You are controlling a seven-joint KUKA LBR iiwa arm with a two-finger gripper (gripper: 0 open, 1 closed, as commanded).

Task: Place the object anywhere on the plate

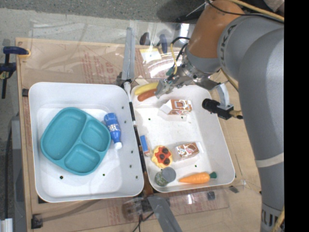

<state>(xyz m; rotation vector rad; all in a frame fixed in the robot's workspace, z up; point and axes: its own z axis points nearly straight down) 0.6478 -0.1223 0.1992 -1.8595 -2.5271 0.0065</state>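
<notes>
Teal plastic plate (52, 129) with three compartments lies in the left bin (43, 185), towards that bin's left side, and nothing rests on it. A blue bottle (113, 129) with a white cap lies just beside the plate's right rim, cap towards the camera.

The gripper (162, 88) is low over the far left corner of the right bin (219, 144), its tip right at two toy foods there. One is a yellow banana (143, 88), curved, lying against the far wall. The other is a reddish-brown sausage (146, 95), short and rounded, lying just in front of the banana and touching it. The gripper's tip meets the right ends of both; which one it is on I cannot tell. I cannot tell either whether it is wide or narrow, or whether it holds anything, since the tip is small and dark.

Near the gripper, a white and brown carton (177, 107) lies flat. Further forward in the same bin lie a second carton (187, 151), a yellow and red pizza slice (162, 155) touching its left end, a grey disc (165, 177) and an orange carrot (195, 178) with a green top near the front wall. A small blue stick (144, 145) lies along the bin's left wall.
</notes>
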